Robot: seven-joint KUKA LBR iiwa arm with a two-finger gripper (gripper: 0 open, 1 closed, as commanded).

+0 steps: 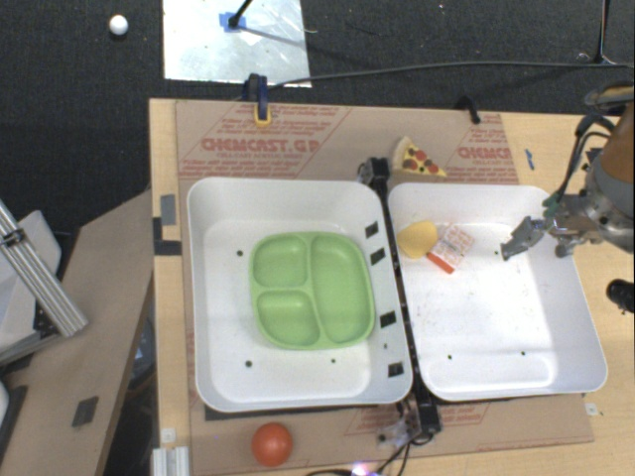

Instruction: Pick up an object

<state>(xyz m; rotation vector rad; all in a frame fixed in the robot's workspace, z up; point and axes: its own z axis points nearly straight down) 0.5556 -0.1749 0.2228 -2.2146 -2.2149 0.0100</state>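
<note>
yellow lump (418,237), red-white packet (449,248), right bin (571,350)

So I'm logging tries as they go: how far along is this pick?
Nothing looks picked yet: the yellow piece and the small packet lie in the right bin. The claw hangs above that bin, right of them. Reaching one, gripping and lifting remain.

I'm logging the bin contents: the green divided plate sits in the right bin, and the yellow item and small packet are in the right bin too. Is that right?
Not quite. The camera view shows the green divided plate in the left bin, not the right. The yellow item and small packet are indeed in the right bin.
</note>
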